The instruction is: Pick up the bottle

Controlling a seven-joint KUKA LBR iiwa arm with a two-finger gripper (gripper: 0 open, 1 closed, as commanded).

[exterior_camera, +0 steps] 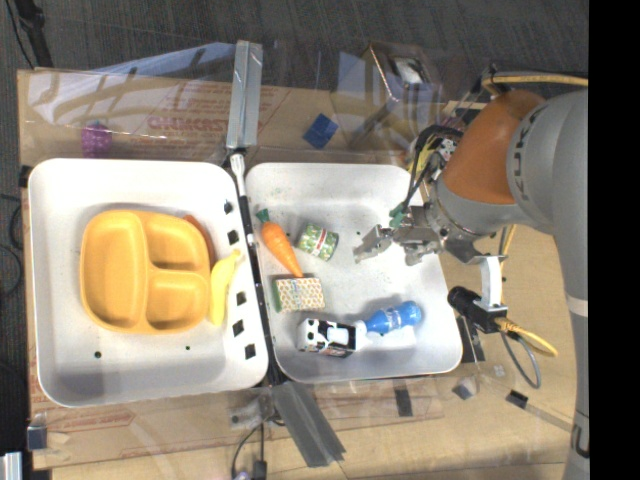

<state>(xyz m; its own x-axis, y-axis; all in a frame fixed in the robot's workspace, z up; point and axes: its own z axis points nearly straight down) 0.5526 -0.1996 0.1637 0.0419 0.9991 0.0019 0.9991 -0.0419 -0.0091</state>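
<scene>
bottle (392,321) | right bin (330,183), near edge | below gripper (385,240), apart

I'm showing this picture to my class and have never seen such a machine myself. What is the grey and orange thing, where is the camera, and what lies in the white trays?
It is a robot arm, reaching in from the right. One fixed camera looks down on the bench at a slant. The arm's tool hangs over the right bin with nothing between its fingers. That bin holds a blue bottle, a carrot, a green can, a patterned block and a black-and-white toy. The left bin holds a yellow tray and a banana. The job is picking up the bottle.
</scene>
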